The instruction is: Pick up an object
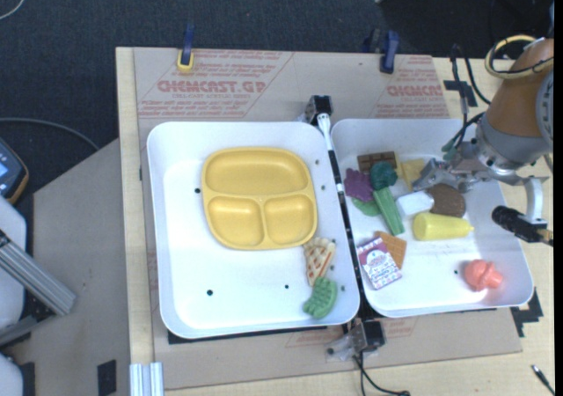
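Observation:
The right bin [440, 297] holds several toy foods: a brown chocolate bar [376, 160], a teal piece [383, 176], purple grapes [357, 184], a green cucumber [388, 210], a white block [413, 203], a brown round piece [448, 202], a yellow block [442, 227], an orange wedge [395, 247], a pink packet [379, 265] and a salmon-pink piece [482, 275]. The arm comes in from the right. My gripper [434, 176] is low over the back middle of this bin, just above the brown round piece and beside a yellow slice [410, 171].
The left bin [176, 236] carries a yellow divided plate [259, 196], with a waffle piece [318, 258] and a green leafy piece [322, 297] near its front right corner. A black rail [332, 174] divides the bins. Cables run along the bench's right side.

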`<state>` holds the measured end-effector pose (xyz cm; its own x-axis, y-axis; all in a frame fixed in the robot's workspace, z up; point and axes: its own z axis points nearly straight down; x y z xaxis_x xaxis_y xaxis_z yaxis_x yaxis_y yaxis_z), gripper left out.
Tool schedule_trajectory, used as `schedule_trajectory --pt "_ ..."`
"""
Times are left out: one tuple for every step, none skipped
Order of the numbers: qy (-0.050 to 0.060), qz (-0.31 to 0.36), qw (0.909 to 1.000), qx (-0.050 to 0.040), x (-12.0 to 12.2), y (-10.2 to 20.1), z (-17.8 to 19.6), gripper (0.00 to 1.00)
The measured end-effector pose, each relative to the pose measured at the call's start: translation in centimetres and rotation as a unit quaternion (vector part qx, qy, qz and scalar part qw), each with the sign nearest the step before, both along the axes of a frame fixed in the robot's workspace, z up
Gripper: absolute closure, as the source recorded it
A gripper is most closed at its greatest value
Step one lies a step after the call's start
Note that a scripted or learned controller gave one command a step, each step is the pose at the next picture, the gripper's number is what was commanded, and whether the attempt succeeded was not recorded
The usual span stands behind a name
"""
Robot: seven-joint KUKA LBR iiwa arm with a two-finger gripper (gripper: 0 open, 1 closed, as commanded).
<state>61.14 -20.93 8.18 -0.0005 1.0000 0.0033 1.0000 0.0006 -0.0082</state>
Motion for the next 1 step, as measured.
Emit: schedule_trajectory --pt "-0.001 0.0 1.0 -0.0007 0.08 -0.01 0.93 1.0"
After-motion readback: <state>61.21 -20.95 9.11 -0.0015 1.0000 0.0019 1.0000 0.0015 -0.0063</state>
